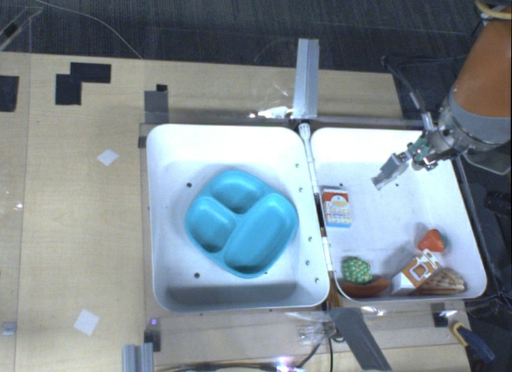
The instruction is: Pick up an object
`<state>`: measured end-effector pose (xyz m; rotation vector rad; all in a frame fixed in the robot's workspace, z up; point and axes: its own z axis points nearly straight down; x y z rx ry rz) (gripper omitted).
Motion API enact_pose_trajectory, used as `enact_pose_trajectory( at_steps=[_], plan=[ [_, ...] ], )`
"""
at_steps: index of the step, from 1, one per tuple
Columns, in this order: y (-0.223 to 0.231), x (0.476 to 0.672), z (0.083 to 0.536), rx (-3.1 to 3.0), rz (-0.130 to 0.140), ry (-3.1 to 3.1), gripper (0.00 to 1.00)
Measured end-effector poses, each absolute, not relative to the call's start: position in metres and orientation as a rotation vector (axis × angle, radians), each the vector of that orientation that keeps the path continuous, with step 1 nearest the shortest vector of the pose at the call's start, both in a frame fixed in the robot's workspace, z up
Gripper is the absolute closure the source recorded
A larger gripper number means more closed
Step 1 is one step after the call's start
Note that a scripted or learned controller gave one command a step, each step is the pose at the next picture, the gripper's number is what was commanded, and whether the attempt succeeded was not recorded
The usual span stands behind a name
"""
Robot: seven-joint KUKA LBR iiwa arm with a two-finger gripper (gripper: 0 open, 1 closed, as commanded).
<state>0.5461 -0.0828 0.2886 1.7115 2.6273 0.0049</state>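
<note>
A grey robot arm (480,82) with an orange band reaches in from the right over two shallow white bins set side by side on a wooden bench (72,202). Its pincer (390,170) hangs above the upper part of the right bin (384,142), over bare white floor. Whether its fingers are open or closed cannot be made out at this size, and nothing can be seen held in it.

Below the pincer and slightly to its left, a small red and white carton (336,208) lies flat near the wall between the bins. Further below, along the bin's near edge, sit a green bumpy toy vegetable (356,268) in a brown dish (370,286), a small orange toy (432,240), a white and orange packet (420,269) and a tan shell-shaped piece (444,283), clustered close together.

Far to the pincer's left, the left bin (172,170) holds a blue divided plate (242,222) with three compartments.
</note>
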Motion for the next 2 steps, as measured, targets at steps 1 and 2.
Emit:
enact_pose_trajectory(
  at_steps=[1, 2],
  plan=[
    [-0.064, 0.487, 0.184, 1.84, 0.002, 2.544, 0.0],
    [-0.156, 0.511, 0.183, 1.608, 0.003, 2.692, 0.0]
  ],
)
